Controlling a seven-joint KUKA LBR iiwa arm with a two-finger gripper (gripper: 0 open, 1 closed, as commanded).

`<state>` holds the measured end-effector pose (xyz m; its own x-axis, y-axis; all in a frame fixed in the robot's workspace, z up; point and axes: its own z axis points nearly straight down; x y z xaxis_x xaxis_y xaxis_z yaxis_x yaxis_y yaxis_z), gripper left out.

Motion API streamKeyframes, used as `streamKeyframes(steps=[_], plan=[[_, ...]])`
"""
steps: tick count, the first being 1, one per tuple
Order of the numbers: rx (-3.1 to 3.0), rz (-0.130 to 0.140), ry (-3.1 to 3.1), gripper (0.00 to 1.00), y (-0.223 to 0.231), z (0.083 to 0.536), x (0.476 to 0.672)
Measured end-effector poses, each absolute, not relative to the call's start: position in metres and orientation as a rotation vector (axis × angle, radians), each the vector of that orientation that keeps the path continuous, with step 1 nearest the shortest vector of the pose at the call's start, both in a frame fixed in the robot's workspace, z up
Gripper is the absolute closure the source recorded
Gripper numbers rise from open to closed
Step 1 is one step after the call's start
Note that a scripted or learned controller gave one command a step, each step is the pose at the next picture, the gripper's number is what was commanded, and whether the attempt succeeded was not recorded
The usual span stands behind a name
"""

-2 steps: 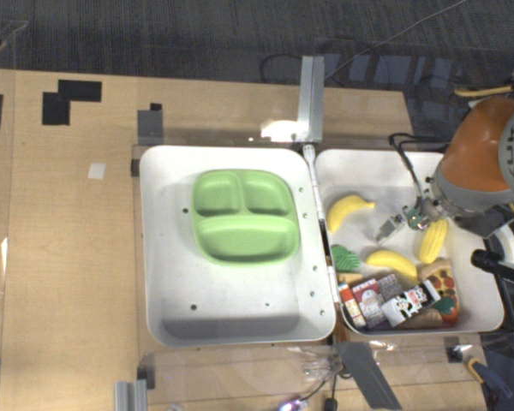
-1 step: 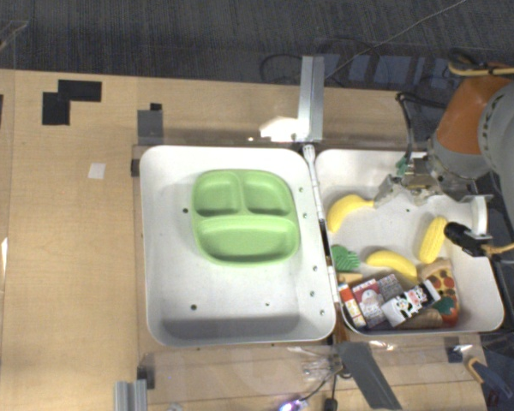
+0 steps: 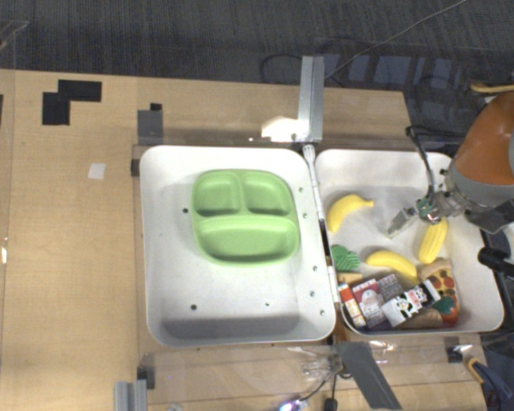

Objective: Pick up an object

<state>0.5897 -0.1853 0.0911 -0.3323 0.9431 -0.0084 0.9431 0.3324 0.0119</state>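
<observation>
The camera view is taken from above the table (image 3: pixel 60 255). Nearest, at five o'clock in the right bin (image 3: pixel 488 315), small packets (image 3: pixel 394 302) are heaped; above them a banana (image 3: pixel 392 265) lies loose, with a corn cob (image 3: pixel 433 241) beside it and a second banana (image 3: pixel 346 210) at the bin's nine o'clock. The hand (image 3: pixel 414 212) is seen low over the bin floor, just beside the cob's top; whether it is spread or pressed together cannot be told, and nothing is seen gripped. The pick is judged not yet done. In the left bin (image 3: pixel 167 306) a green tray (image 3: pixel 242 214) is set.
</observation>
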Motion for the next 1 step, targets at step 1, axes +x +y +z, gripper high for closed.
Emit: streamKeyframes(steps=[1], plan=[[1.819, 0.009, 2.549, 0.00, -0.1514, 0.0888, 0.6624]])
